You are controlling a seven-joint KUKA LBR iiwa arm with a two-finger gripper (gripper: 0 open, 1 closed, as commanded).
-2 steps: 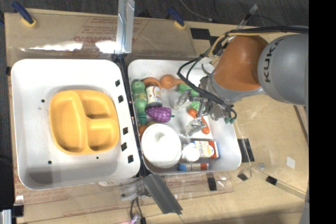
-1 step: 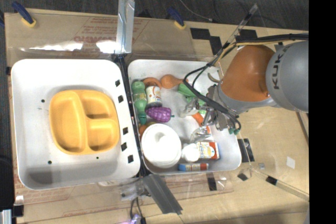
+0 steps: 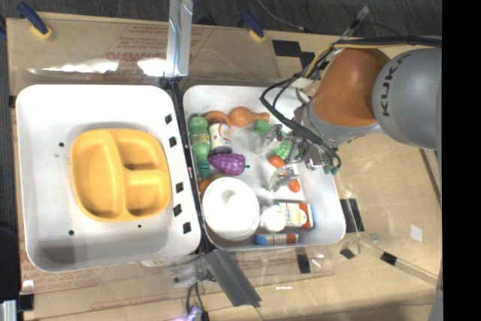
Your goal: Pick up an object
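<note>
Gripper hangs low inside the right bin, among small orange and green pieces (too tangled with cables to tell whether it is apart, together or clamped on anything). Nearest in that bin lie a marker-like stick, a small carton and a white bowl. Further in sit purple grapes, a green bottle, a small can and an orange gourd-shaped toy. Beside it, the left bin holds a yellow divided tray.
</note>
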